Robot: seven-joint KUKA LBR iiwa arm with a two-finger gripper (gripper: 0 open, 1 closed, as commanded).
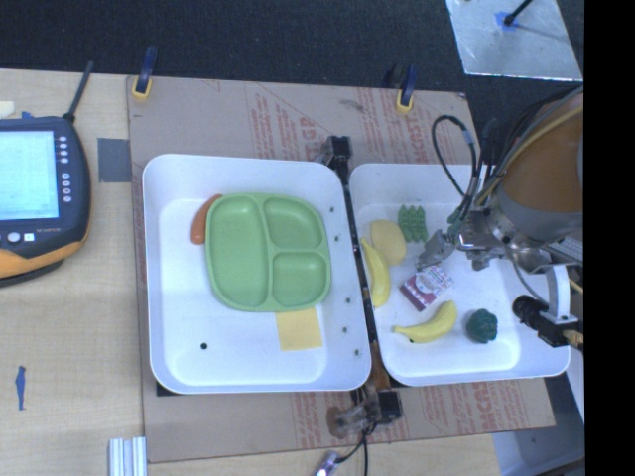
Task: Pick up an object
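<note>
The right bin (pixel 496 370) holds several objects. A red and white packet (pixel 427 288) lies in its middle, with a banana (pixel 429 323) in front of it and a dark green broccoli piece (pixel 482 325) to the right. A yellow lemon-like piece (pixel 388 240), a green ridged piece (pixel 412 221) and a long yellow piece (pixel 376 274) lie toward the bin's left wall. My gripper (pixel 435 254) hangs low over the bin, just behind the packet and right of the yellow piece. Nothing shows in its grasp.
The left bin (pixel 169 296) holds a green divided plate (pixel 268 251), an orange piece (pixel 201 221) partly under the plate, and a yellow square (pixel 300 330). A teach pendant (pixel 35 191) lies on the bench at far left. Black cables (pixel 461 162) loop over the right bin's back.
</note>
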